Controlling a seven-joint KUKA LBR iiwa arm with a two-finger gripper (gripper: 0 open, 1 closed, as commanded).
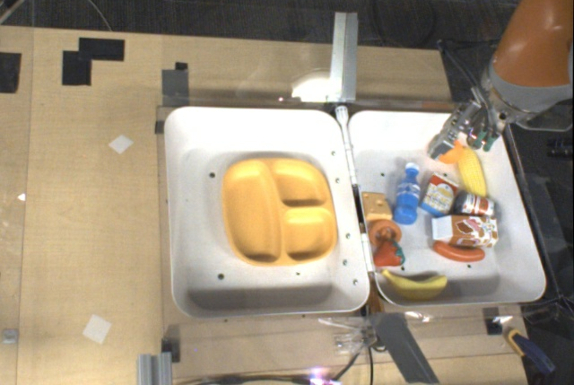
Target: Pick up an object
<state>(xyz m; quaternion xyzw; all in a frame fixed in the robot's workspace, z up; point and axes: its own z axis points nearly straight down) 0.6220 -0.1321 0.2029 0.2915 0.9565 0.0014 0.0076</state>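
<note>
Hovering gripper (462, 134), finger spread impossible to tell | corn cob (472, 170) just below the tips, apparently untouched, long axis running away from them toward bin front | blue bottle (408, 192) farther left | right bin (529, 249)

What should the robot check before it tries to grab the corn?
1. Pincer above the right white bin: ok.
2. Pincer close to the yellow toy corn cob: ok, at its upper end.
3. Pincer open wide enough: cannot tell.
4. Room around the corn: not ok, the small red-labelled can sits right beside it.
5. Yellow divided plastic tray out of the way: ok, in the left bin.
</note>
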